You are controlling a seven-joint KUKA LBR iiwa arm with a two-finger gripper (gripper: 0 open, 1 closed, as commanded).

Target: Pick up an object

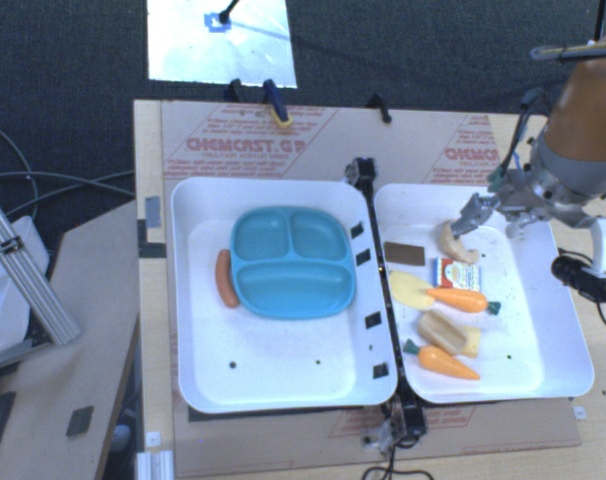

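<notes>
Grey claw hangs over the right bin — we see its fingers spread, grasping nothing — just above a curved tan piece.

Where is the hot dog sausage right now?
The reddish-orange hot dog sausage lies in the left white bin, against the left edge of the blue sectioned plate.
</notes>
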